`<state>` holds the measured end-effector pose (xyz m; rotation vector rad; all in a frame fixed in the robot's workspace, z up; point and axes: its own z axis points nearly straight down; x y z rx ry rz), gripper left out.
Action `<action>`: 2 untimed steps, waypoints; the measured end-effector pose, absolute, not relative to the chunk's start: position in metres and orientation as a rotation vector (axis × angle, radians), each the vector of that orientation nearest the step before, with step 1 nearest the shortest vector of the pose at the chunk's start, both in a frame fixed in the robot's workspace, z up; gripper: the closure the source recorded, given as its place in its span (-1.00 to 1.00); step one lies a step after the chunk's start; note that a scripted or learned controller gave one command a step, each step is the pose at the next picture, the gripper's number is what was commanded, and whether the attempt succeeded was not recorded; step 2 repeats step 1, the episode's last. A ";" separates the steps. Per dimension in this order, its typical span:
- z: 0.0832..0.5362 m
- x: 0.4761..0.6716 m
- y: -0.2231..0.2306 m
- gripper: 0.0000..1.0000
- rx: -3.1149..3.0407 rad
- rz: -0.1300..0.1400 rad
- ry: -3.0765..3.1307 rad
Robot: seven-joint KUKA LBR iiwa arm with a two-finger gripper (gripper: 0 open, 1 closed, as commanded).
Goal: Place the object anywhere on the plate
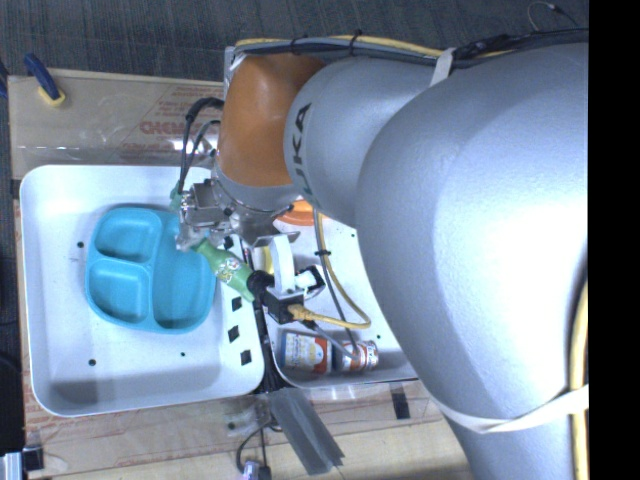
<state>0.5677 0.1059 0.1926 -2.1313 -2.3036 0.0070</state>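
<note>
Inspecting: arm (430,218) fills the frame's right and centre, reaching down over the divide between the two bins.
Gripper: gripper (215,238) sits at frame centre, just right of the blue plate (140,268); whether it is released or clenched cannot be told.
Object: a green item (228,266) lies at the plate's right edge, directly under the wrist; held or resting, unclear.
Plate: three compartments, in the left bin (60,368).
Right bin: bottle (325,353) at lower centre.
Advice: carry the item further left, over a compartment, before letting go.
Risk: rim landing, roll-off.
</note>
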 end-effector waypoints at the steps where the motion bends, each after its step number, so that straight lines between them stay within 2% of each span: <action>1: 0.193 0.568 0.105 -1.00 -2.133 0.006 -2.303; 2: 0.193 0.568 0.105 -1.00 -2.133 0.006 -2.303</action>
